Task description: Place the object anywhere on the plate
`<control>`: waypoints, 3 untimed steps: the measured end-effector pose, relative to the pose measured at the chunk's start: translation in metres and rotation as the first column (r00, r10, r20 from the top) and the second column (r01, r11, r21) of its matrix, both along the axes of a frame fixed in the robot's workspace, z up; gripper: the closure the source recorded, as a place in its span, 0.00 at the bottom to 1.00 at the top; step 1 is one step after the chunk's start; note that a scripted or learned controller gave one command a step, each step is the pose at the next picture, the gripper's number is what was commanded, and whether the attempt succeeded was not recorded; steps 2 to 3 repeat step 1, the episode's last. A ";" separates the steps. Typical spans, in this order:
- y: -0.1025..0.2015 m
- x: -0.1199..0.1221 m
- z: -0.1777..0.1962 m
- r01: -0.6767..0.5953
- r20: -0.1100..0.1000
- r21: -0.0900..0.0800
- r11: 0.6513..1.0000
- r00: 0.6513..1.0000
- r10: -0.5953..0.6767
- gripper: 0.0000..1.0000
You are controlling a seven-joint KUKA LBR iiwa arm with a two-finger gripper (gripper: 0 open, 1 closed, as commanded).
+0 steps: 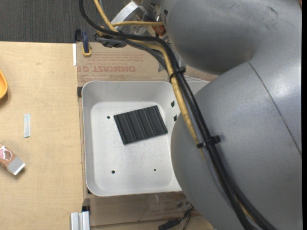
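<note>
A dark ribbed rectangular plate (140, 124) lies flat and slightly turned in the upper middle of the white bin (91, 143). Nothing rests on it. My grey arm (240, 104) covers the whole right side of the view and hides the bin's right part. At the top edge, past a sliver of the orange band, the gripper (130, 9) shows as pale metal parts above the cardboard behind the bin, well away from the plate. Cables (184, 97) run down along the arm.
On the wooden bench to the left lie a small grey strip (27, 125), a brown and white wrapped item (10, 159) and an orange thing (2, 85) at the edge. Cardboard (120, 67) and a blue clamp (85, 41) sit behind the bin.
</note>
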State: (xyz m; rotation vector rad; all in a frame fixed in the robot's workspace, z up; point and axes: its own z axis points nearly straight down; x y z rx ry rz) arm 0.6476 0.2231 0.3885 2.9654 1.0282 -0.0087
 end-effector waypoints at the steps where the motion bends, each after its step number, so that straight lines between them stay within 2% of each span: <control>1: 0.003 -0.045 -0.293 0.375 0.004 0.001 0.927 0.927 -0.375 0.00; 3: 0.003 -0.045 -0.293 0.375 0.004 0.001 0.927 0.927 -0.375 0.00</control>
